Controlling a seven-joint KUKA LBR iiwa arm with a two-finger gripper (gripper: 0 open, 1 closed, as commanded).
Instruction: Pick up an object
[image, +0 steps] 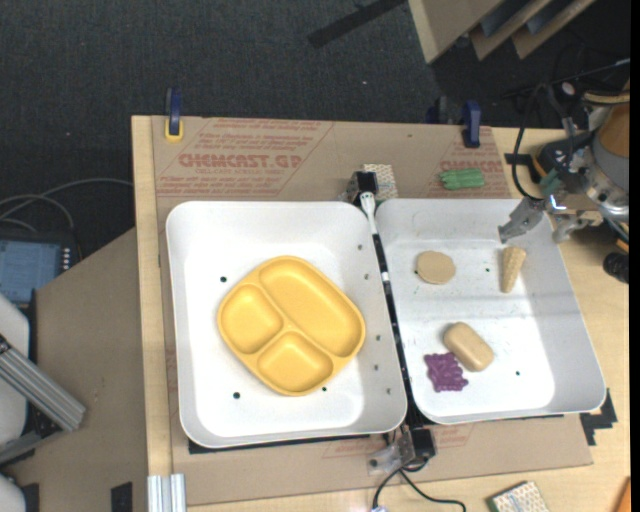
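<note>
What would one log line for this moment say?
gripper: above right bin's far edge, nothing visibly held | nearest: cone | yellow tray: left bin

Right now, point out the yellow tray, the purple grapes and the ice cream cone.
yellow tray (290, 325): camera view, central divider ridge.
purple grapes (445, 371): camera view, middle of the bunch.
ice cream cone (512, 268): camera view, mid-length of the cone.

My gripper (537, 215), upper right of the frame: grey metal fingers, black cabling looped above, a pale rounded wrist housing behind
</note>
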